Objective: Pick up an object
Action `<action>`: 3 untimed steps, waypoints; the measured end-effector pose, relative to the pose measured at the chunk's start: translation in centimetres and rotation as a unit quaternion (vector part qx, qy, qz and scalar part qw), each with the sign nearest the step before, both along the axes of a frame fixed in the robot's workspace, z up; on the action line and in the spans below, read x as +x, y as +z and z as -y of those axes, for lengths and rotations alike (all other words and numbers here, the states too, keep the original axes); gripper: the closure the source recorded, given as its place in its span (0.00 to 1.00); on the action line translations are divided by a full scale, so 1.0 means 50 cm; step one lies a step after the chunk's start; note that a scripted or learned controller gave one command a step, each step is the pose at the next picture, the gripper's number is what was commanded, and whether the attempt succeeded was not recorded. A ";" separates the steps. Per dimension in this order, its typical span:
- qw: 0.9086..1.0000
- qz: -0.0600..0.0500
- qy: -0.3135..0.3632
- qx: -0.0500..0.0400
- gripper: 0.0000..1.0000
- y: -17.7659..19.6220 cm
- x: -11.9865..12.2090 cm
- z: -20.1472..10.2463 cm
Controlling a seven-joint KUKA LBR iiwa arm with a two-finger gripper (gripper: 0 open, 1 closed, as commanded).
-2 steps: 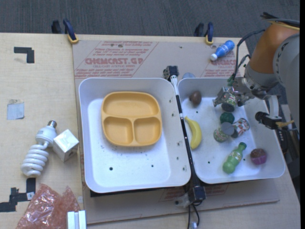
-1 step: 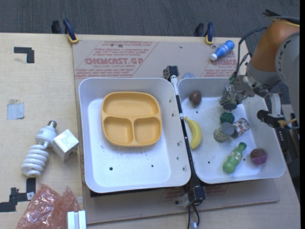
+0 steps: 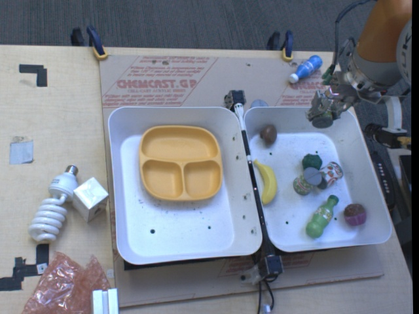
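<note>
Your gripper [image 3: 323,112] at the right bin's [image 3: 366,237] far rim, whether open or closed you cannot tell, banana [image 3: 266,181] below-left of it, green bottle [image 3: 321,218] directly below

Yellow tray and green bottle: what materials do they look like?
Yellow tray: looks like moulded plastic, matte; even colour, rounded dividers, no glare. Green bottle: probably glossy plastic or a toy; bright highlights on the body, paler cap. Too small to rule out glass.

pale wooden bench [image 3: 52,136], dark grey carpet [image 3: 196,12]
</note>
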State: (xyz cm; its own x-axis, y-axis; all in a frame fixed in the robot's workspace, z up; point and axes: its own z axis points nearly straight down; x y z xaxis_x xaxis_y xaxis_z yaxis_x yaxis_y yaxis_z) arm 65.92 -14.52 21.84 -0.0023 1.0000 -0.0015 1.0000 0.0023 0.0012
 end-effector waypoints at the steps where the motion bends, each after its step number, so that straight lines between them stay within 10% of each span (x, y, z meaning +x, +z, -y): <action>1: 1.000 0.000 0.000 0.000 1.00 0.107 0.000 -0.095; 3: 1.000 0.000 0.000 0.000 1.00 0.111 0.000 -0.202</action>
